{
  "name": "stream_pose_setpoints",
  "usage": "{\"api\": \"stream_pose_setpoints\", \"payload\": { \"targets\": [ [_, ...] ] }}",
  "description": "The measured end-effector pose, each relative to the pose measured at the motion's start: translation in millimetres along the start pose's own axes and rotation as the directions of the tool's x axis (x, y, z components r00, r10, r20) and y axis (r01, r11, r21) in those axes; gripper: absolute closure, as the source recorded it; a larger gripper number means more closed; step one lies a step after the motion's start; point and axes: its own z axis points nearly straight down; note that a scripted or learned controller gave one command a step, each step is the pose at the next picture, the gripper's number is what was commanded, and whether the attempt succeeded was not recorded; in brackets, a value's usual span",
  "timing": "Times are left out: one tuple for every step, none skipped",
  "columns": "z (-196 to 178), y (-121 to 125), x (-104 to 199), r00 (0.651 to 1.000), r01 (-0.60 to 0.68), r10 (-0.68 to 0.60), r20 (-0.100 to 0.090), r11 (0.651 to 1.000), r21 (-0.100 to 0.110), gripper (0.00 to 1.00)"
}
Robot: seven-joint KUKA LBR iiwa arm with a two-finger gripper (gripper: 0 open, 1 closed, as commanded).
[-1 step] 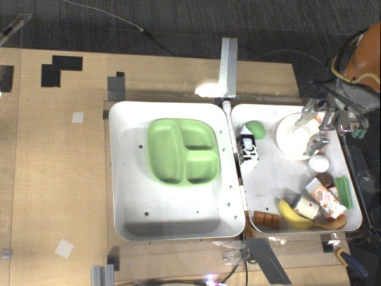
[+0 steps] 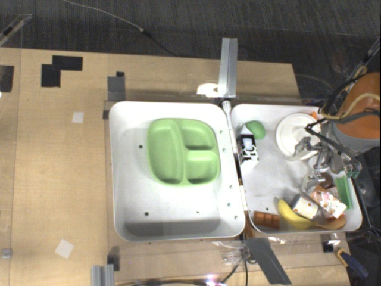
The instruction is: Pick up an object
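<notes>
My gripper (image 2: pixel 317 179) hangs low over the right side of the right bin (image 2: pixel 268 183), on the grey arm with the orange band (image 2: pixel 360 121). Just below it lies a pile: a small white and red packet (image 2: pixel 329 202), a white cube-like item (image 2: pixel 305 207) and a yellow banana (image 2: pixel 290 214). A white bowl (image 2: pixel 293 134) sits left of the wrist. Whether anything is between the jaws cannot be made out.
A brown block (image 2: pixel 266 220) lies in the right bin's front left corner. A green rounded item (image 2: pixel 256 128) and a black and white bottle (image 2: pixel 247 151) lie near the divider. A green bar (image 2: pixel 343 190) lies along the right wall. The left bin (image 2: pixel 128 207) holds a green divided plate (image 2: pixel 181 151).
</notes>
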Motion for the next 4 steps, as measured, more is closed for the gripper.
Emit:
{"api": "stream_pose_setpoints", "payload": {
  "targets": [
    [6,-2,20,0.996,-0.086,0.086,0.011,0.996,-0.001,0.00],
    [5,1,63,0.982,-0.189,0.189,0.013,0.982,0.001,0.00],
    [4,0,73,0.996,-0.088,0.088,0.015,0.996,0.005,0.00],
    [4,-1,71,0.995,-0.103,0.103,0.009,0.995,0.003,0.00]
  ]
}}
